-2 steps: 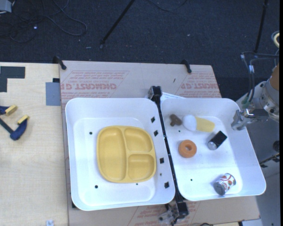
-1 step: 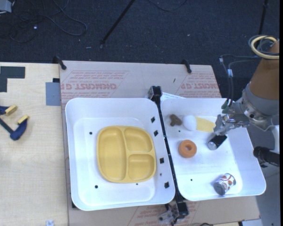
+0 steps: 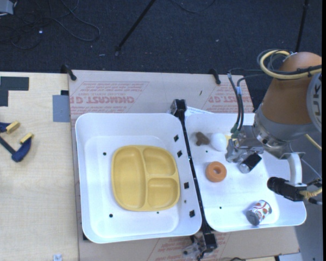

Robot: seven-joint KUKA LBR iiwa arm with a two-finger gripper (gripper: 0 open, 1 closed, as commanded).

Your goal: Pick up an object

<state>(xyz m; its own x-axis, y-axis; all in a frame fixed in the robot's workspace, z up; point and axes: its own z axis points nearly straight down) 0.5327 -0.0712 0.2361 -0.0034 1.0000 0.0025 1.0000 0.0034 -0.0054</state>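
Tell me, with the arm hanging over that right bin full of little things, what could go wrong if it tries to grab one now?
1. The orange ring lies flat on the bin floor, so the tool might slide over it.
2. The white ball touches a brown lump; reaching for one may knock the other away.
3. The crumpled can sits near the bin's front edge and looks dented, so it could roll or slip.
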